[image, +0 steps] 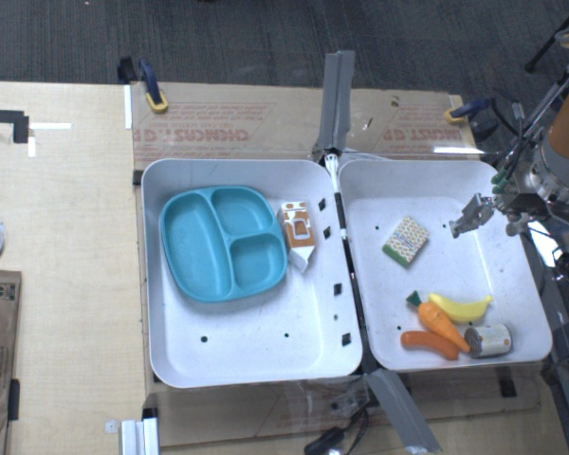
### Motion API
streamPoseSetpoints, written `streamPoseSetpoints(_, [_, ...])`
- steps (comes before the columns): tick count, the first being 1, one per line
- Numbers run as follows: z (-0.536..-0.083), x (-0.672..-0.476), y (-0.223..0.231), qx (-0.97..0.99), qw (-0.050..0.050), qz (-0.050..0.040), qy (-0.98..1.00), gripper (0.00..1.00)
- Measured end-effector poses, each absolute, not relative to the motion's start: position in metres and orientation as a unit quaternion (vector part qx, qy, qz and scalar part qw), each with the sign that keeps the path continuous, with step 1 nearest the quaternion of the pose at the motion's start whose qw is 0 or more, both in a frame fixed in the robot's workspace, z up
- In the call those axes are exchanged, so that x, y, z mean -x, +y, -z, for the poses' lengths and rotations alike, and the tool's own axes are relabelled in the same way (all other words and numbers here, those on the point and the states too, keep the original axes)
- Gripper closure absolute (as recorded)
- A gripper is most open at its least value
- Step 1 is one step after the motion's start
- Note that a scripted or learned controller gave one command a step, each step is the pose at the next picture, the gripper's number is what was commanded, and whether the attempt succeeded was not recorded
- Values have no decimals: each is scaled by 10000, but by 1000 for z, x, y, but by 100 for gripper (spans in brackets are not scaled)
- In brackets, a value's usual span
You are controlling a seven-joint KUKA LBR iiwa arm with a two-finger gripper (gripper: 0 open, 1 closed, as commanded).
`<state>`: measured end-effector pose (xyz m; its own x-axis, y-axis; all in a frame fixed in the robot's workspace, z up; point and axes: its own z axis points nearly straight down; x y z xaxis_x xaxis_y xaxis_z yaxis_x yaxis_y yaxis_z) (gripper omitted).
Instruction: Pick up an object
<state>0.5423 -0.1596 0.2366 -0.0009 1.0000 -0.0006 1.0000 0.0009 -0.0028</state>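
The gripper [474,214] hangs over the top right part of the right bin [384,349]. I cannot tell how it is set, and nothing shows in its grip. A small checked sponge [405,241] lies in that bin, left of the gripper and apart from it. Near the front of the bin a banana [460,305], two carrots [434,331] and a little can [489,340] lie bunched close together. In the left bin [237,354] a blue plate [224,244] sits with a small carton [297,232] just beside it

Grey metal claw [476,213] on a grey arm [550,173] with an orange band.
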Motion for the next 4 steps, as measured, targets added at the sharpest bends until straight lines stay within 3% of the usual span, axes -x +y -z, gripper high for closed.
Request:
streamPoseSetpoints(1, [-91, -528, -143, 6534, 6, -4, -7570, 0])
streamPoseSetpoints(2, [-91, -584, -104, 6425, 3, -5, -7663, 0])
streamPoseSetpoints(3, [-100, -583, -106, 6439, 4, -9, -7651, 100])
streamPoseSetpoints(4, [-275, -619, -70, 7280, -6, -11, -6856, 100])
